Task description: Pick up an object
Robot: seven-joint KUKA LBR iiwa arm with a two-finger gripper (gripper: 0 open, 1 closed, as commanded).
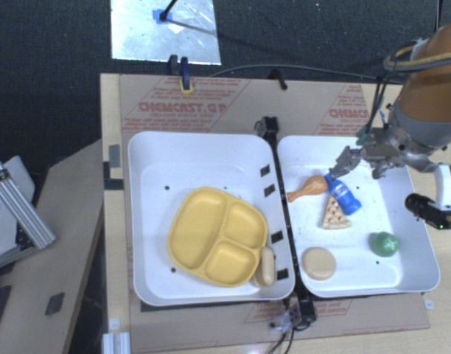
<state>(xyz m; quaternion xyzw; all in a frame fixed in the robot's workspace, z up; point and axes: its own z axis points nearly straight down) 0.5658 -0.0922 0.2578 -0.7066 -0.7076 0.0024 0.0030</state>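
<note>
The right bin (410,198) holds an orange-brown drumstick (308,188), a blue bottle (344,196), a pizza slice (334,214), a green ball (385,243) and a round tan bun (318,262). My gripper (362,165) hangs over the upper part of this bin, just above and to the right of the blue bottle. Its fingers are spread open with nothing between them. The bottle's upper end lies close under the left finger (347,160).
The left bin (159,161) carries a yellow divided plate (218,236) and a tan oblong roll (266,265) by its right wall. A black divider (281,205) runs between the bins. Cables cross behind them, and a black sensor (429,211) sticks in from the right.
</note>
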